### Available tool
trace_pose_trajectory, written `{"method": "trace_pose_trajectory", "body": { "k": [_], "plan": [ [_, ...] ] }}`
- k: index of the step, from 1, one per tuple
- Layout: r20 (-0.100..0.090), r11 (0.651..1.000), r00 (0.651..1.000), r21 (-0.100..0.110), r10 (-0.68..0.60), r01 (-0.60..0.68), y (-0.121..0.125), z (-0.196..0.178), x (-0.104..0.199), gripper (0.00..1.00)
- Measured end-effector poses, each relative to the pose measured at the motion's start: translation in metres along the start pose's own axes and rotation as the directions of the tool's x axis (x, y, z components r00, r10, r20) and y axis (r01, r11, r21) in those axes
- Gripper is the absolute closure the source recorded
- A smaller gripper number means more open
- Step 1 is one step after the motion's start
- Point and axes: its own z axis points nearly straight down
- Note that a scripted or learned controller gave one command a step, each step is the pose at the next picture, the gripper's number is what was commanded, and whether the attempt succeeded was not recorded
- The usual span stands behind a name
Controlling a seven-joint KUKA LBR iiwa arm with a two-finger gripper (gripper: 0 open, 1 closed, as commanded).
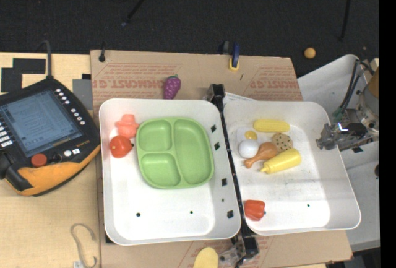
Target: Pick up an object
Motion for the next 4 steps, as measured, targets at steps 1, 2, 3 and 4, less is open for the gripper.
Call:
{"method": "trace_pose_trajectory", "body": {
  "k": [1,2,3,4],
  "plan": [
    [-0.002,1.0,1.0,0.003,-0.003,0.003,-0.001,0.0,0.056,1.0],
    [-0.002,1.0,1.0,0.003,-0.003,0.003,0.003,-0.003,0.107,1.0],
    [-0.002,1.0,1.0,0.001,-0.004,0.004,0.02,-0.01,0.157,1.0],
    [0.001,1.0,1.0,0.002,0.001,-0.001,0.038,0.002,0.165,1.0]
  ]
}}
